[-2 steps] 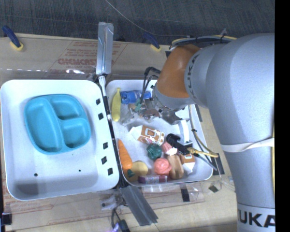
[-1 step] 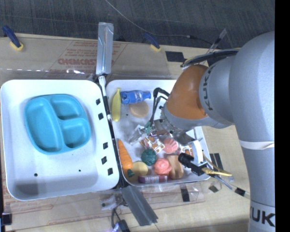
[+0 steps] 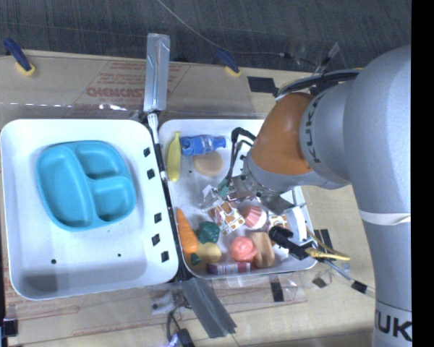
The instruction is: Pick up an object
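On my counter (image 3: 50, 71), toward the left of the frame, sits a shallow white bin (image 3: 14, 215) with a blue divided tray (image 3: 85, 183) lying in its upper half. A grey metal strip (image 3: 156, 71) stands at the upper middle, above the seam between the bins, and another grey bar (image 3: 210, 308) lies at the lower middle. Two blue-and-yellow clamps grip the counter's far edge, one in the upper left corner (image 3: 18, 56), one near the upper middle (image 3: 228, 61). A thin cable (image 3: 173, 16) crosses the dark floor along the top.
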Controlling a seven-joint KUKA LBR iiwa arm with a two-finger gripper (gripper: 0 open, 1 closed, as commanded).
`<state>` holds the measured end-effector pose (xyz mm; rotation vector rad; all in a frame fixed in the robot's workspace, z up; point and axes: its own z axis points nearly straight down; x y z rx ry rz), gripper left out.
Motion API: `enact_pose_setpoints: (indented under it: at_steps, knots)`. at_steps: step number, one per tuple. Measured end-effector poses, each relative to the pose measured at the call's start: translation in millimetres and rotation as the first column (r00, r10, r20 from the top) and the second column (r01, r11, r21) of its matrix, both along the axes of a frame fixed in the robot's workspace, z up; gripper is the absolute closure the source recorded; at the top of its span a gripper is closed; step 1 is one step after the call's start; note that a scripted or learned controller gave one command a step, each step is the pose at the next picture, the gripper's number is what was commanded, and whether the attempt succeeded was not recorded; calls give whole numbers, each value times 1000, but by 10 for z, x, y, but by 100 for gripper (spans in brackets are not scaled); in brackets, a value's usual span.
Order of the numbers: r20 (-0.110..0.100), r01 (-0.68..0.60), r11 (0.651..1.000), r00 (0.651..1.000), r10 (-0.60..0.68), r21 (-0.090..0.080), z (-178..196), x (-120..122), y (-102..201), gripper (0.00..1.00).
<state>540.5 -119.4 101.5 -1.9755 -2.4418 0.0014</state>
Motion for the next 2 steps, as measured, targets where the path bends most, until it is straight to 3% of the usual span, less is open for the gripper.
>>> enact_pose_setpoints:
  at_steps: [1, 2]
  knots:
    - [6, 31, 1000, 1000, -31, 3, 935, 746, 882, 100]
    - [-1, 27, 1000, 1000, -27, 1, 898, 740, 1100, 100]
